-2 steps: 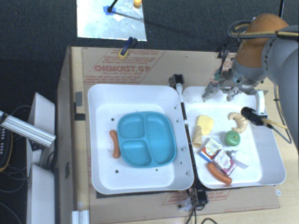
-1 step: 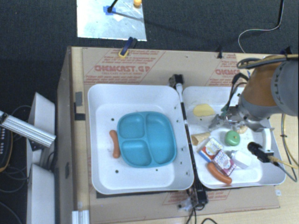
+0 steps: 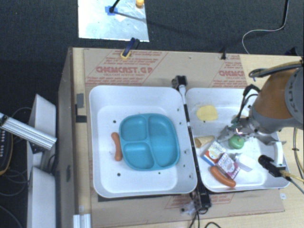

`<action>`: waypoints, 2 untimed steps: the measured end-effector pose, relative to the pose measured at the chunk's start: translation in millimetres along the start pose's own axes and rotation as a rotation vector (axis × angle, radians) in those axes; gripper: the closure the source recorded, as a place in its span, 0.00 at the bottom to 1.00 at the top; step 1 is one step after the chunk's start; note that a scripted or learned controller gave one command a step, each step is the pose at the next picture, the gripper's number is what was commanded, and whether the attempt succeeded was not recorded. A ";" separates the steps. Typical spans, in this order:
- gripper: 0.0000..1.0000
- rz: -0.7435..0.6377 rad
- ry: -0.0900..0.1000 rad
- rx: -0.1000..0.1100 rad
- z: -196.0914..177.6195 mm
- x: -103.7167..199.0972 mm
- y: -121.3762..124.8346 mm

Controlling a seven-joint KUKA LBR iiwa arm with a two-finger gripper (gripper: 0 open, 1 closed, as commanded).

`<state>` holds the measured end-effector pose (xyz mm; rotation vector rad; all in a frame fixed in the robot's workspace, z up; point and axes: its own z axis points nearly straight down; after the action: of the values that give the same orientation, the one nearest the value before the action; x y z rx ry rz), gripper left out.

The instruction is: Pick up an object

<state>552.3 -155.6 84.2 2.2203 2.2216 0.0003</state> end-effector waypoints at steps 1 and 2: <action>1.00 -0.002 -0.001 -0.008 -12.8 -0.1 2.9; 0.00 -0.001 -0.001 -0.008 -12.8 -0.1 2.9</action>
<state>555.2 -155.7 97.0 2.2142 2.2182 0.0085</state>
